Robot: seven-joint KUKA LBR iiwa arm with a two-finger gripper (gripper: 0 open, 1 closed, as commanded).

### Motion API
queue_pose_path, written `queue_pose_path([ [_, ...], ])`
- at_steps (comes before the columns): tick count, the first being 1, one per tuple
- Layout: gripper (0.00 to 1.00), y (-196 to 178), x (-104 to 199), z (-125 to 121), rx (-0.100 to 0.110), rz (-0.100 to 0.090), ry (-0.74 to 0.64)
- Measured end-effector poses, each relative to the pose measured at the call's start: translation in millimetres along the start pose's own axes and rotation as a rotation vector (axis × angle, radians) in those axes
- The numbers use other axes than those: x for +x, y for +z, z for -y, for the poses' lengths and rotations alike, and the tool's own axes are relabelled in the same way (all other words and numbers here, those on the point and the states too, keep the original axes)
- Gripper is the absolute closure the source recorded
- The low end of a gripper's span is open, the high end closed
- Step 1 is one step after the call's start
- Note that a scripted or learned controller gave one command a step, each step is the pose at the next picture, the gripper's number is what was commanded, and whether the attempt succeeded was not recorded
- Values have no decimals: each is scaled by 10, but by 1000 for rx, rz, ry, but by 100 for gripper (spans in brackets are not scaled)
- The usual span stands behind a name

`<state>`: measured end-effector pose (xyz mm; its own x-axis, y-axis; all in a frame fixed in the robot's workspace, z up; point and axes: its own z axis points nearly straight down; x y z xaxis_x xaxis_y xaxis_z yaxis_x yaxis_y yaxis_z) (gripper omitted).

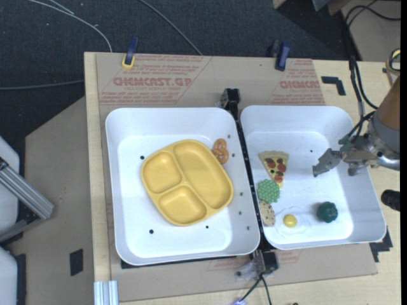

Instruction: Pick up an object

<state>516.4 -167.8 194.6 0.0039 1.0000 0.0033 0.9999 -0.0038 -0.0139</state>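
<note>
While the arm [388, 129] reaches in from the right, the bench holds the following stock.

Left bin [127, 132]: one yellow divided tray [186, 182], three compartments, lying flat and turned at a slant near the bin's middle. One small pretzel [220, 150] sits just beside the tray's upper right corner, close to the bin's inner wall.

Right bin [305, 116]: five small items, all grouped along the left and lower parts of the floor, which leaves the upper right of the bin free for the arm's approach. Pizza slice [274, 166], point downward, near the left wall. Green bumpy piece [269, 190], probably toy broccoli, just below the slice. Speckled tan biscuit [268, 214], below that, near the left wall. Fried egg [291, 222], white with a yellow yolk, flat on the floor near the lower wall. Dark green round object [327, 212], to the right of the egg and apart from it.

Gripper [325, 163]: above the right bin's floor, right of the pizza slice and well above the dark green object in the view. Whether the jaws stand apart or together cannot be told at this angle. Nothing is visible between them.

Task status, as judged: no object is yet picked. Every candidate lies loose in a bin; the dark green object and the pizza slice are nearest the gripper.
</note>
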Motion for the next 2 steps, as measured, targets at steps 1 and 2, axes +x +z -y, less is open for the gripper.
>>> queue_pose_path([
  [1, 0, -67, 3, -31, -13, 3, -4],
  [2, 0, 544, -25, -89, -8, 1, -4],
])
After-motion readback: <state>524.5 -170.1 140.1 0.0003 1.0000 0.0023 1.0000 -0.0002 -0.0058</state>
